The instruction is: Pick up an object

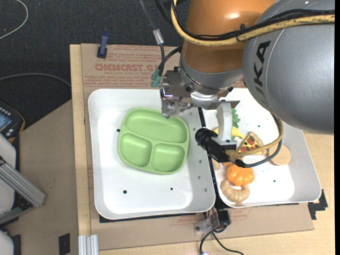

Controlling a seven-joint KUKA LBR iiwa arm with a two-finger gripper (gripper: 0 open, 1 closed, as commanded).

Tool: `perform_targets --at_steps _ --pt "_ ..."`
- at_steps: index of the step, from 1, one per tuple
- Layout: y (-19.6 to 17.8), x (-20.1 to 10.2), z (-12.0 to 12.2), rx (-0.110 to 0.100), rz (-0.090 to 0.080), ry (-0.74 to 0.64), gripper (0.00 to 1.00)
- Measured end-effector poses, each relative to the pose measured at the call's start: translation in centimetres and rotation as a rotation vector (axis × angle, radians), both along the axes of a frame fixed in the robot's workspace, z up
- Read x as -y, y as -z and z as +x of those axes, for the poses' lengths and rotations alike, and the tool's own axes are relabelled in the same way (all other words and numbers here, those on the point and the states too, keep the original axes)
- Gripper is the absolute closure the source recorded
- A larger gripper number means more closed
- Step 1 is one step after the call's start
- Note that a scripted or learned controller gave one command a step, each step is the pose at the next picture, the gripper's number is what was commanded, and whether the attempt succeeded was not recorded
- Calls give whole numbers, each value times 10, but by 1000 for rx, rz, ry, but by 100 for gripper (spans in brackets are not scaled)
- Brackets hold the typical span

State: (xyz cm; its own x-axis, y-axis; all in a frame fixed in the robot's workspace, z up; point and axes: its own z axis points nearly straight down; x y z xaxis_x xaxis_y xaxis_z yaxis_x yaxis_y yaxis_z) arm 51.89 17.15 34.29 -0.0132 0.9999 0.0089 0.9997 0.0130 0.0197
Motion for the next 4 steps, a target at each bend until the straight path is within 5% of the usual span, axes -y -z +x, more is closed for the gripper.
perform_targets --at_steps 1,2,3,4 --pt "-123 -57 -17 -4 0 3 100" --pt "-145 31 -40 -13 -8 21 100" --pt "-55 -58 -42 -30 -12 4 100" --pt "-201 -48 31 -1 -4 15 100"
